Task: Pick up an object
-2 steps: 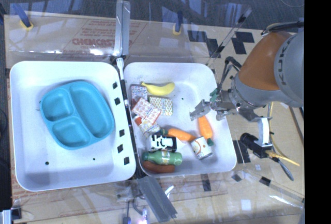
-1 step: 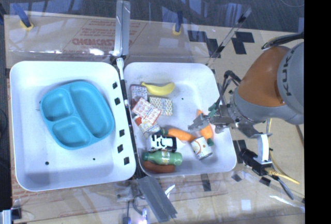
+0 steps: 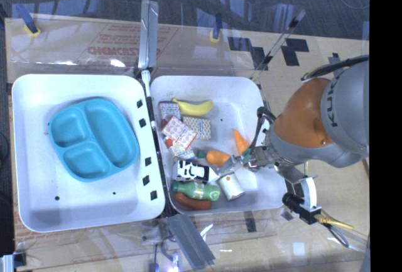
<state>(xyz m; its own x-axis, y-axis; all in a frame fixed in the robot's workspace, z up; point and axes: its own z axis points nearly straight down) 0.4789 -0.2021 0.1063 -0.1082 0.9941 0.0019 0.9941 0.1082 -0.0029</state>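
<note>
Gripper (image 3: pixel 245 161) sits low in the right bin (image 3: pixel 251 90), by its right wall, tip among the clutter near a carrot (image 3: pixel 240 140) and a small can (image 3: pixel 231 186). Cannot tell its state: the tip is small and blurred against the objects, and nothing visibly sits in it.

Near to far in the right bin: a brown sausage (image 3: pixel 191 203) at the front edge, a green bottle (image 3: pixel 196 190) just behind it, the can lying beside them. Then a black-and-white pack (image 3: pixel 191 171), an orange piece (image 3: pixel 217 156), red-white packets (image 3: pixel 179 134), and a banana (image 3: pixel 193 107) at the back. Items are heaped toward the bin's left and front, likely dumped loose, so several touch or overlap. Any of them could be the pick target; the closest to the tip look like the can and orange piece.

Left bin (image 3: pixel 38 92) holds a blue divided plate (image 3: pixel 93 137), flat, well apart from the tip.

Arm (image 3: pixel 326 117) comes in from the right, orange band over the bin's right rim, wrist bent down and leftward into the bin. Looks like a reach or descent, pick not yet done.
</note>
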